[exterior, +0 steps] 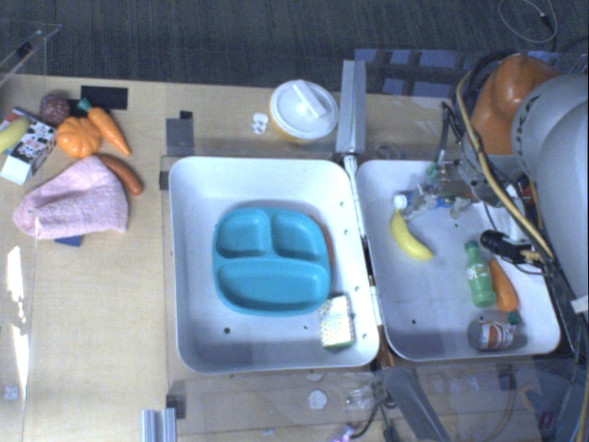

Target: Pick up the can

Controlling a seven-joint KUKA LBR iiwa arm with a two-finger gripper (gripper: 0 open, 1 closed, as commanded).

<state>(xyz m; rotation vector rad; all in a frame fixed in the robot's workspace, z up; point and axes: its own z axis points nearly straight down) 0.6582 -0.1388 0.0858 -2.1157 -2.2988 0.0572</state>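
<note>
**Can at the near edge of the right bin, arm above the far side**

The grey arm (552, 127) with its orange band is seen reaching in from the right, over the far part of the right bin (405, 330). The gripper (440, 194) is held low near the bin's far wall, just beyond the banana (409, 238); whether it is released or clenched cannot be told, and nothing is seen gripped in it.

In the left bin (189, 247) a blue divided tray (271, 261) is laid, with a yellow-green sponge (337, 322) at its near right corner.

In the right bin a green bottle (479, 277) is placed beside a carrot (503, 285). The can (495, 334) is found lying on its side in the near right corner, well apart from the gripper.
</note>
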